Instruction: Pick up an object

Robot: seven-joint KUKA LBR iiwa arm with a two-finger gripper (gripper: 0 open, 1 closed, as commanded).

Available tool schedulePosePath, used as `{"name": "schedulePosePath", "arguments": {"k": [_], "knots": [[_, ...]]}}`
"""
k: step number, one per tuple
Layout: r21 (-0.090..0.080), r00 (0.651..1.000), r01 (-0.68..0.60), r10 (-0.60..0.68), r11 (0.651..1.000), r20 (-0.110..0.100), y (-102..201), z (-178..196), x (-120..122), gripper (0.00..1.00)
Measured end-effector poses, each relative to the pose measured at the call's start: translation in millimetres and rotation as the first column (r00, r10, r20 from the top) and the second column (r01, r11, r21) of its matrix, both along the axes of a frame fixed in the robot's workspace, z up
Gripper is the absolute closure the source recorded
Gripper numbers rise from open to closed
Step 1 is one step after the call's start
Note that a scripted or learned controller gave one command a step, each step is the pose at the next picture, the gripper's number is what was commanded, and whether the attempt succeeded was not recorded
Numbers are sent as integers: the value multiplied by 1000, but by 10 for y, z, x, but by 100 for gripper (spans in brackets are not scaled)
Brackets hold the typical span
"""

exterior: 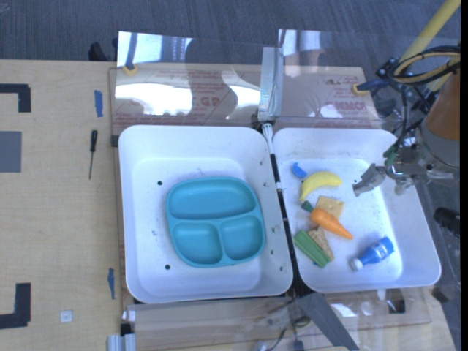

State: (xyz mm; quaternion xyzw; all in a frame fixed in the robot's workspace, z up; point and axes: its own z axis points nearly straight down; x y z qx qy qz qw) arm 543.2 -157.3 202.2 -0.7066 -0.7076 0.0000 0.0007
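Observation:
My gripper (382, 183) hangs over the right side of the right bin (420, 269), open, with nothing between its fingers. To its left in that bin lie a yellow banana (319, 183), a small blue piece (299, 171), an orange carrot (330, 224), a tan cracker (330, 206) and a green vegetable (311, 248). A blue bottle (374, 253) with a white cap lies below the gripper, near the bin's front right. None of these touches the gripper.
The left bin (139, 159) holds a teal divided plate (215, 220). Clear panels (219, 93) stand behind both bins. Cables and the arm's orange band (442, 115) crowd the right edge. A screwdriver (92, 152) lies on the wooden bench at the left.

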Motion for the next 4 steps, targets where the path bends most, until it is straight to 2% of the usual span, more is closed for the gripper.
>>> {"name": "schedulePosePath", "arguments": {"k": [1, 2, 3, 4], "knots": [[-9, 980, -198, 199, 980, 16, 245, -974, -63, 0], [-7, 921, -390, 390, 921, 8, 517, -1139, -195, 0], [-6, 909, -418, 418, 909, 8, 543, -1144, 371, 0], [-3, 964, -265, 265, 964, 5, 534, -1155, 872, 0]]}}
